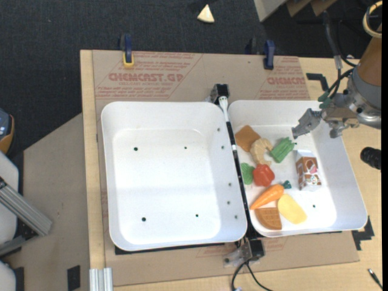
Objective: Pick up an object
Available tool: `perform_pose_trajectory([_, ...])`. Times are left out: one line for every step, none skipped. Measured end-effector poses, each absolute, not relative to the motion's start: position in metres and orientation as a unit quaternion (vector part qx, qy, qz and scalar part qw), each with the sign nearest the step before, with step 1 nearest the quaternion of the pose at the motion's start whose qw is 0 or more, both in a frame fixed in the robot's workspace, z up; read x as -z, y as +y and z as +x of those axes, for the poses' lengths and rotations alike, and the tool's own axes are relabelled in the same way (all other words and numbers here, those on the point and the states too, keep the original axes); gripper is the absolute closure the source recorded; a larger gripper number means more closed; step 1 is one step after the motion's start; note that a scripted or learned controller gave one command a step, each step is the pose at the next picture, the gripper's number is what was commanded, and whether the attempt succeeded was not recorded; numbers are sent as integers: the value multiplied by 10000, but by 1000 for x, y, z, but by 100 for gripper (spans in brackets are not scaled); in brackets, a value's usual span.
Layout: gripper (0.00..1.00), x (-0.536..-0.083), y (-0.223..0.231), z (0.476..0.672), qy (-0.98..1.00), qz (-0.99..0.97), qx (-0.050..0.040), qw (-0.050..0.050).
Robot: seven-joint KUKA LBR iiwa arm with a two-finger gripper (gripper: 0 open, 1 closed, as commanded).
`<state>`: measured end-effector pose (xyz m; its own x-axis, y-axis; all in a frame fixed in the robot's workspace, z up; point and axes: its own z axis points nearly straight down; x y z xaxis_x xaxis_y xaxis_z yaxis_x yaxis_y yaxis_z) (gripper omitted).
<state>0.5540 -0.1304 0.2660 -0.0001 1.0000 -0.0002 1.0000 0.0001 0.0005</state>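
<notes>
The right bin (348, 162) carries all the loose things, bunched toward its left wall beside the divider. A brown piece (246, 137) sits highest in the view, a pale lumpy piece (262, 150) just below it, then a green piece (282, 150), a small green bit (247, 173), a red one (263, 174), an orange carrot (267, 196), a tan waffle-like piece (269, 217) and a yellow one (291, 210). A small printed packet (308, 171) lies a little apart to their right. That packing leaves few clear sides, so the packet and the green piece look the easiest to pick.

The left bin (115, 162) serves, I judge, as the drop side. Both bins rest on a board (157, 71) clamped to the surface – likely so nothing shifts under a push.

The gripper (305, 126) hangs over the right bin's upper part, just up and right of the green piece, tilted toward the pile. It has hold of nothing – how far it stands open I cannot tell
</notes>
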Motion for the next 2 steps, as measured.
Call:
perform_pose_trajectory([0,-154,-93,577,7086,7056,22,-48])
perform_pose_trajectory([0,-83,-102,592,7072,7070,6,13])
